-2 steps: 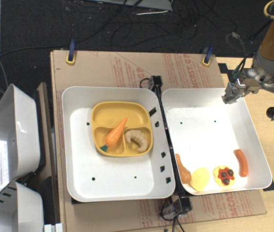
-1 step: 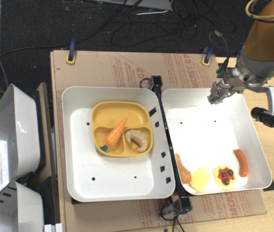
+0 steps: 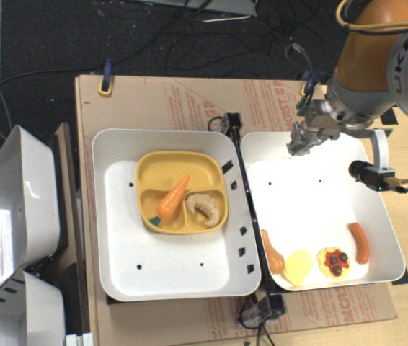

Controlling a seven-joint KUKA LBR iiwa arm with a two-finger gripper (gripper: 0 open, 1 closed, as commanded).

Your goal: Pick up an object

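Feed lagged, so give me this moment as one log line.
gripper: over right bin far edge, nothing seen held | tray: left bin, carrot, shrimp | sausage: right bin

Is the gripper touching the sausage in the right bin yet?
Apart. The camera view shows the gripper over the right bin's far edge, with bare white floor between it and the sausage near the front right corner.

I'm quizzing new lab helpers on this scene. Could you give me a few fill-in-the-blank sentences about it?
1. The carrot lies on the yellow ____ in the left bin.
2. The sausage lies in the ____ bin.
3. The gripper hangs over the right bin's ____ edge.

Missing words: plate; right; far
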